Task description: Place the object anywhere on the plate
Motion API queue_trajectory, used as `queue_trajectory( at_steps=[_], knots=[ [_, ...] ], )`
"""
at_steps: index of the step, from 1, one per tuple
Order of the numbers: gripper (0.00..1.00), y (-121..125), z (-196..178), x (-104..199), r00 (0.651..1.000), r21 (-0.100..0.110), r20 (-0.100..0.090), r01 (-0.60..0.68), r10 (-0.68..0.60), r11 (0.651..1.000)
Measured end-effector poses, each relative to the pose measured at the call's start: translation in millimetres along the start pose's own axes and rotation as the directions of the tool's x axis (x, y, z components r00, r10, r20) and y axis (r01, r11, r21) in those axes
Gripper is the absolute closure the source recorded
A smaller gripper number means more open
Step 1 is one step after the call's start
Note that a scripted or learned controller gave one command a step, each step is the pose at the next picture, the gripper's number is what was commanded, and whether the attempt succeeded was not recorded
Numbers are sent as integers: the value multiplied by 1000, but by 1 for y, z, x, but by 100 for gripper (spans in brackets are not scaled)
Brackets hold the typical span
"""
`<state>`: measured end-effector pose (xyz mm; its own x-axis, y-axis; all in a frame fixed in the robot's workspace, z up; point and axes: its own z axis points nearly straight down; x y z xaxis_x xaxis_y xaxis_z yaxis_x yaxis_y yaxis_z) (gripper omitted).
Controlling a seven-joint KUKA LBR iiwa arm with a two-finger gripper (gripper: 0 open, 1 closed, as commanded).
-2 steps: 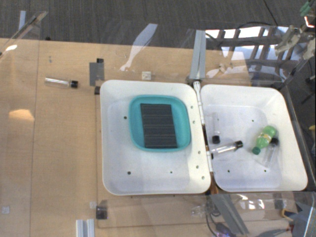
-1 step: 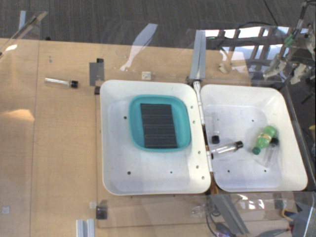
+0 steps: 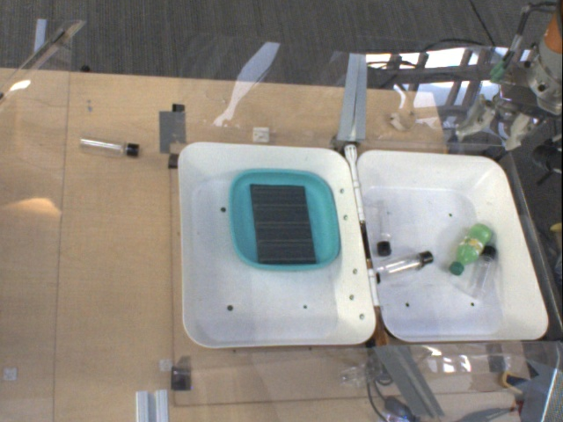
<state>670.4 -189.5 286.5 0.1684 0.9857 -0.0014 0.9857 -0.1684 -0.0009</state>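
Arm: I count one (image 3: 547, 55), grey with an orange band, sitting at the far right corner of the bench, beyond the right bin.
Gripper: one (image 3: 515, 112), hanging over the clutter just past the right bin's far right corner. It is small and muddled from here, and I cannot tell whether the jaws are spread or pressed together. I see nothing pinched in them.
Bins: two white ones side by side. The right bin (image 3: 519, 310) begins just beside the gripper and runs toward the camera. The left bin (image 3: 211, 315) lies well apart from it, across the divider.
Plate: one, teal (image 3: 239, 227), in the left bin, far from the jaws.
Dark ridged slab: one (image 3: 283, 224), lying flat in the middle of the plate.
Green bottle: one (image 3: 471, 246), on its side in the right bin. Of the loose things it is the nearest to the jaws, though still apart from them.
Clear vials: three by my count. One capped vial (image 3: 405, 264) lies in the right bin, between the bottle and the divider. A second vial (image 3: 481, 272) lies just beside the bottle, faint against the white. A bench vial (image 3: 106, 148) lies beyond the left bin, farthest from the jaws.
Black cap: one small loose piece (image 3: 383, 248), near the capped vial.
Task thing: I cannot tell which one is meant. Every loose candidate lies off the plate.
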Motion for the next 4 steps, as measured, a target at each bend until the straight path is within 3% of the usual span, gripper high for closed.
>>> queue_trajectory(
  at_steps=[1,3,4],
  knots=[
    [0,-37,35,-3,999,-1,0,-49,49,999],
    [0,-21,39,4,996,-3,-1,-94,94,996],
    [0,-28,49,-1,992,-2,-2,-126,126,992]
  ],
)
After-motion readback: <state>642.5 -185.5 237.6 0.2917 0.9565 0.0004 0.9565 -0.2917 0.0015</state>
